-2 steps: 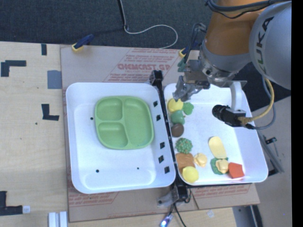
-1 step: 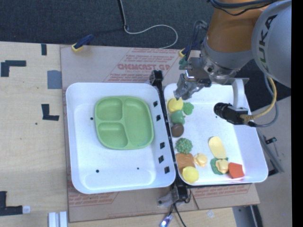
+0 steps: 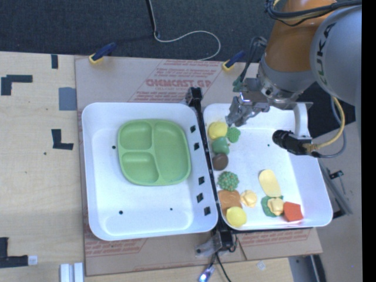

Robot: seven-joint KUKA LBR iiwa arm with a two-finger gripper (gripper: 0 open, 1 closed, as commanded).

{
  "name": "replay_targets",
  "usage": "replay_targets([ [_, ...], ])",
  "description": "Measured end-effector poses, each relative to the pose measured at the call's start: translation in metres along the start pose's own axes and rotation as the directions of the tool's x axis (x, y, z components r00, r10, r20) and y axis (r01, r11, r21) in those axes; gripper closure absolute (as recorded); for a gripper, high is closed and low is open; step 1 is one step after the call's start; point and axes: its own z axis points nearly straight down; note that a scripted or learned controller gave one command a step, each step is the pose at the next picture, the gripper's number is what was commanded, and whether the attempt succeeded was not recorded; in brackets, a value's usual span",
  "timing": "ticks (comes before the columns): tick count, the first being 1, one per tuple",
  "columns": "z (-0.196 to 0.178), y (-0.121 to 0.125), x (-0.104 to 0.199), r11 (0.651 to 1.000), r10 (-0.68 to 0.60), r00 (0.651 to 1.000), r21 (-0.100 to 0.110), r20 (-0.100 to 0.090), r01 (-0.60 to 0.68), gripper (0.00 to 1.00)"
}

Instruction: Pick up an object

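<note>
The tool (image 3: pixel 237 117) hangs over the right bin (image 3: pixel 305 175), just above a yellow ball (image 3: pixel 217 129) and green piece (image 3: pixel 233 135). Whether it is open, I cannot tell.

We see our arm (image 3: pixel 329 34) reaching in from the right of the camera view, its grey body filling the upper right corner and the orange band (image 3: pixel 299 22) bulging just above the wrist. Below that band the wrist narrows into a grey collar, and the gripper (image 3: pixel 238 117) hangs from it, pointing down and a little to the left — its dark metal fingers close together at the tips. From this slanted view we cannot tell whether they are parted or closed. Black and yellow cables (image 3: pixel 329 135) loop beside the wrist.
</note>
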Motion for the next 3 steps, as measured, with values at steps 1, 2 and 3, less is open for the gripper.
replay_targets([
  [1, -0.112, -0.024, 0.092, 1.000, -0.015, 1.000, -0.014, -0.006, 0.015, 1.00],
  [2, -0.019, -0.041, 0.059, 1.000, -0.002, 1.000, 0.005, -0.001, 0.002, 1.00],
  [3, 0.067, -0.044, 0.027, 1.000, -0.001, 1.000, 0.005, -0.001, 0.001, 1.00],
])
